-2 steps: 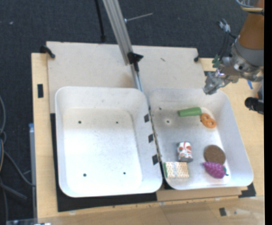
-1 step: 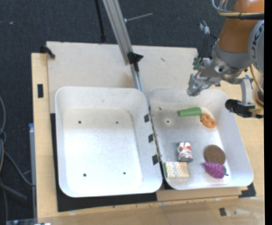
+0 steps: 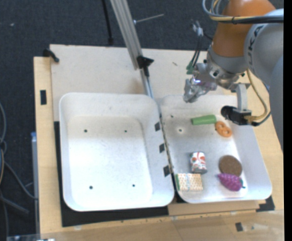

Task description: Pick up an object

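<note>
My gripper (image 3: pixel 191 94) hangs over the far left corner of the right bin (image 3: pixel 254 149), above and to the left of a green stick-shaped object (image 3: pixel 203 120). Nothing shows between its fingers. An orange object (image 3: pixel 223 129) lies just right of the green one. Nearer the front sit a small red-and-white can (image 3: pixel 198 162), a brown disc (image 3: pixel 230 164), a purple bunch of grapes (image 3: pixel 230 182) and a patterned box (image 3: pixel 190 183).
The left bin (image 3: pixel 110 149) stands beside the right one, sharing a raised divider edge. A slanted aluminium pole (image 3: pixel 130 34) rises from the bench behind the bins. A black cable connector (image 3: pixel 234 114) hangs by the wrist.
</note>
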`<state>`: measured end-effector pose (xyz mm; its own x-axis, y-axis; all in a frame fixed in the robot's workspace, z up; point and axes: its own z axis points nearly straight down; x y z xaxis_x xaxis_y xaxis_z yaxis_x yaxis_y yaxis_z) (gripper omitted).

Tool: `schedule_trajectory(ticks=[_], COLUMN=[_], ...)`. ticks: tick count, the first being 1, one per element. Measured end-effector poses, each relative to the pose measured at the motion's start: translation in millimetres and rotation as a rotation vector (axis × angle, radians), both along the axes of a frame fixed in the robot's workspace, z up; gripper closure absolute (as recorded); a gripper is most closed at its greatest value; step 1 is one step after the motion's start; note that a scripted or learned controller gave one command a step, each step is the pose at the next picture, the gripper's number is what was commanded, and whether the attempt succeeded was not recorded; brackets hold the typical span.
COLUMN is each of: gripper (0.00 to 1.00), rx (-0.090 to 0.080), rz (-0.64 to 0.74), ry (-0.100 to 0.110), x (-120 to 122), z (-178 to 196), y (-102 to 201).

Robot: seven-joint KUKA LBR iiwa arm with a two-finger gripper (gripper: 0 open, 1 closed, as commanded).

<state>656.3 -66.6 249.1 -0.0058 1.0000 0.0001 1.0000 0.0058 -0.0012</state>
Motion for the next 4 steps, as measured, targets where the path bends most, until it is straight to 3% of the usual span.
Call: schedule_trajectory(ticks=[3,4], gripper=[1.0,0.0], rx=[0.001,-0.002], rz=[0.001,-0.003], ry=[-0.004,-0.002], x=[27,26], z=[-7,-8], y=[144,140])
